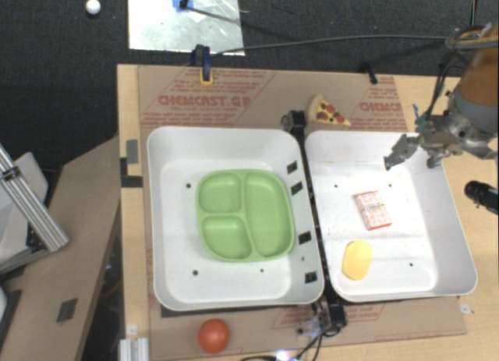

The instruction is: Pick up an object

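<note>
One upright, slightly tilted carton (373, 210)

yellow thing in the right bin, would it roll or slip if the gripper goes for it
The yellow object looks rounded and smooth, so it could well roll or skid on the right bin floor if nudged off-centre. It seems small and probably light. The gripper is at the bin's far edge, apart from it.

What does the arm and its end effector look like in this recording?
The arm enters from the view's right. Its visible wrist section is rounded and grey, with an orange-tan band above it near the top corner. The end effector is a small grey metal assembly with darker parts and two thin prongs. A thin dark cable runs along the upper edge toward the arm. No readable markings show on it.
</note>
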Robot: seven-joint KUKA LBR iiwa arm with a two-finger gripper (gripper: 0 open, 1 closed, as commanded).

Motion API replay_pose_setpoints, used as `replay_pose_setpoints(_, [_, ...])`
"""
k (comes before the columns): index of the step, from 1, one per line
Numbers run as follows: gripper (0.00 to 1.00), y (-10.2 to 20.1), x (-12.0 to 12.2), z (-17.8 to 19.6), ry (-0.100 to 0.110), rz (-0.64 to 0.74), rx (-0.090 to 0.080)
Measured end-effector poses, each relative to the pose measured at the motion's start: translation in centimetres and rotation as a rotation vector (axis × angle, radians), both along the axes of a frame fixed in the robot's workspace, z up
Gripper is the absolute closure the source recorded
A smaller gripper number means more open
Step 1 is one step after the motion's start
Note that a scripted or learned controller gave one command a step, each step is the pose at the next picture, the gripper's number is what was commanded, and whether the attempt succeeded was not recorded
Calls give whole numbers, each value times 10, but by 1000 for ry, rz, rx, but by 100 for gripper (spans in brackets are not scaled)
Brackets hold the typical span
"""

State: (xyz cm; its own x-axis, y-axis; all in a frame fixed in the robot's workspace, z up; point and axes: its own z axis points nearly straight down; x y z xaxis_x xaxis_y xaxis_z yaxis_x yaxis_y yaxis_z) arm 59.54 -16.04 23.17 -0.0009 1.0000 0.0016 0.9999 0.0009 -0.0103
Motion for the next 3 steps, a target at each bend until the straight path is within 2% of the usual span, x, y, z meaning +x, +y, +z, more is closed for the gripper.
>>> replay_pose_setpoints(1, [0,0,2,7,-12,3,-2])
replay_pose_setpoints(2, [0,-7,-3,-39,-11,1,-2])
replay_pose_setpoints(3, [0,-4,-3,-102,-8,1,-1])
